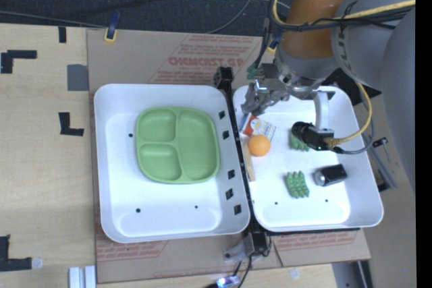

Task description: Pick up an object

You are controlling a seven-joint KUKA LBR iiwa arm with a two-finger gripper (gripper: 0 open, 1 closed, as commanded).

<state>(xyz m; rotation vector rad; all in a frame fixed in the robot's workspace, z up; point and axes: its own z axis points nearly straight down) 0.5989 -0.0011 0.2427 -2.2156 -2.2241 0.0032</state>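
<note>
My gripper hangs over the upper left corner of the right bin, just above a red and white packet. An orange ball lies right below the packet, near the bin's left wall. Nothing shows between the gripper and the packet that I can make out. Further right lie a green block, a green studded piece and a small black and silver object.
The left bin bears a green divided plate in its middle. The two bins meet along a black-clipped seam. The grey arm with its orange band covers the upper right.
</note>
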